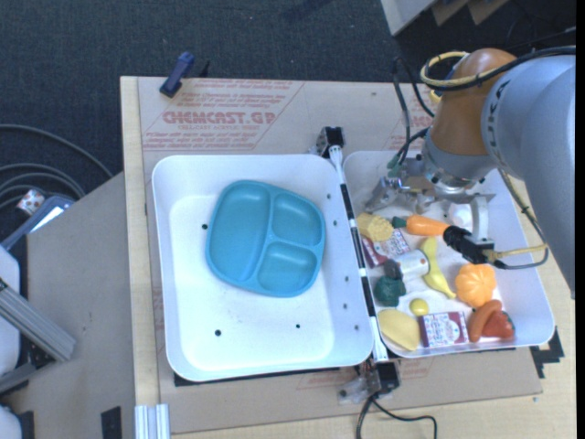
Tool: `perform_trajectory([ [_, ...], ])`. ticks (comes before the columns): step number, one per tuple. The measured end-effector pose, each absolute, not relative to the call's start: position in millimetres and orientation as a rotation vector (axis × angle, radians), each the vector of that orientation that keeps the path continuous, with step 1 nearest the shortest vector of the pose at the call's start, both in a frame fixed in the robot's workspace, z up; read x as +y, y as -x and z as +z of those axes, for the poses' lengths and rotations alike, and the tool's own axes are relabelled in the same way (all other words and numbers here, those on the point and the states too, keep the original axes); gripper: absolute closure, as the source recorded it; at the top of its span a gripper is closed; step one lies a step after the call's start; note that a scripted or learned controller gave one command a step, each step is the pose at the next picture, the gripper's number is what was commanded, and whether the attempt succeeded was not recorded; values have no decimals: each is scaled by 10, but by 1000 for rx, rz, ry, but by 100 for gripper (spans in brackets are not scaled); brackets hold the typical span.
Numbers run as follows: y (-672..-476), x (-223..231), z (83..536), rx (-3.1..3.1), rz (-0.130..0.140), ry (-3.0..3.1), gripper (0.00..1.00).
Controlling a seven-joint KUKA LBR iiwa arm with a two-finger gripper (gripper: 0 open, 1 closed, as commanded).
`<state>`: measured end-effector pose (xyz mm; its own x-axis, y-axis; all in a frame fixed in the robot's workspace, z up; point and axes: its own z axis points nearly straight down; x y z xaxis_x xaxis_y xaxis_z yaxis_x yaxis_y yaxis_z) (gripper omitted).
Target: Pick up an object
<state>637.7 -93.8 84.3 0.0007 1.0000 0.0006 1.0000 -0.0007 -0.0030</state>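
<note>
In the camera view, a smooth blue plastic tray with three compartments is being carried by the left bin. Glossy toy food is being held in the right bin: a carrot, a yellow banana, an orange pumpkin, a small red carton. The gripper is being positioned over the bin's far end, just above the carrot; whether it is open or closed cannot be determined. "CHEMCAST GP" is printed on the brown board.

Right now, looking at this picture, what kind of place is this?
Probably a robotics lab bench: a grey arm reaches over two white bins, one holding toy food, with loose cables on the dark carpet.
</note>
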Motion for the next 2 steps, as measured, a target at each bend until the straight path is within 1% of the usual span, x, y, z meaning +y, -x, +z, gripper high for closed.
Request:
perform_trajectory([
  [1,-6384,-937,948,-2218,0,2223,100],
  [2,-6383,-936,947,-2218,0,2222,0],
])
